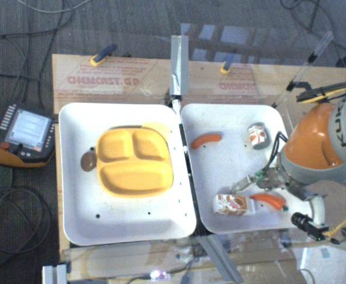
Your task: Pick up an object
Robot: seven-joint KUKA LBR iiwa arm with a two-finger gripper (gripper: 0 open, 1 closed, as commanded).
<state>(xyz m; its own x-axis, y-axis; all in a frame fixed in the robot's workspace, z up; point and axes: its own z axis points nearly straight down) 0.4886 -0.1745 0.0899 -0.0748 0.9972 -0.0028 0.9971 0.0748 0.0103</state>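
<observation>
Down in the right bin (220, 123), the end effector (256, 181) sits low near the front, at the end of the big grey and orange arm (314, 147). I cannot tell how it is set, because it is small and blurry.

Just under it lies a long, smooth orange-red thing shaped like a hot dog (268, 201). It looks very close to the end effector, but I cannot tell if they touch. Right beside that, to the left, a small boxy carton (232, 204) with red and white print lies on its side. Farther back in the same bin are another smooth orange hot dog shape (206, 139) and a little round can (257, 136) with red and white on it, well apart from each other.

The left bin (72, 158) holds a big yellow plastic tray (135, 160) with rounded corners and three sunken parts. A small flat brown circle (88, 161) lies just beside the tray's left edge.

Both bins are white and shallow with smooth walls. They rest side by side on the table (102, 78).
</observation>
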